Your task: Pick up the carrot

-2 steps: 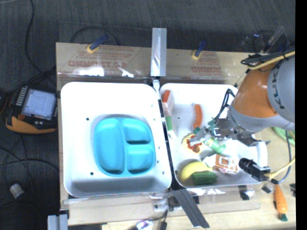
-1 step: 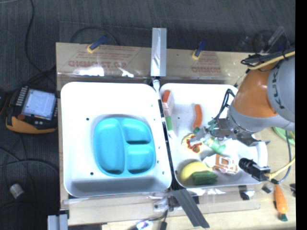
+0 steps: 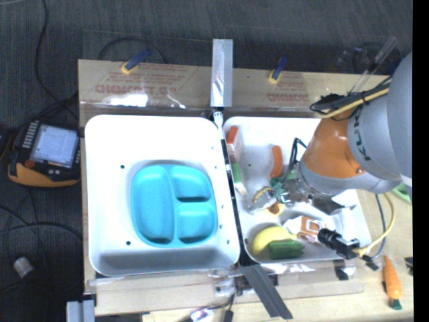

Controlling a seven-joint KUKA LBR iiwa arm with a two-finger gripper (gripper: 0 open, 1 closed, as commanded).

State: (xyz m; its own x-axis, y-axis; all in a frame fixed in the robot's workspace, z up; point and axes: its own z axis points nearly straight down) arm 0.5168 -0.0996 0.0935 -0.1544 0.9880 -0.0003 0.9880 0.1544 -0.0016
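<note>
Here, you see the carrot (image 3: 276, 157) lying upright in the right bin (image 3: 335, 125), near its middle. The hand (image 3: 280, 192) sits just below it; whether it's clenched you cannot tell.

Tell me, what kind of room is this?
Probably a robot lab. A grey and orange robot arm reaches over two white bins taped to a cardboard-covered bench, with loose cables on the carpet and a handheld screen controller beside it.
</note>
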